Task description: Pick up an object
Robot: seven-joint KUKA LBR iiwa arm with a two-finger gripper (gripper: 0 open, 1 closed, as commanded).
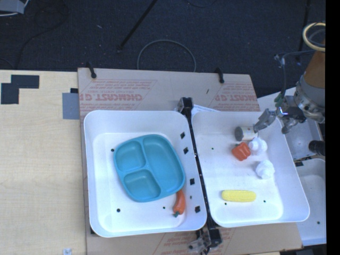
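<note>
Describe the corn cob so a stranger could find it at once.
Look in the right bin, along its near edge. The corn cob lies there on its side, apart from the rest. It is the one long yellow piece; the neighbours above it are orange, white or grey.

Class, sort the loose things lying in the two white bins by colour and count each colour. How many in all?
Blue: 1, the divided plate
Orange: 2, the carrot and the orange piece
Yellow: 1, the corn cob
White: 2, the upper lump and the lower lump
Grey: 1, the small cylinder
Total: 7
</note>
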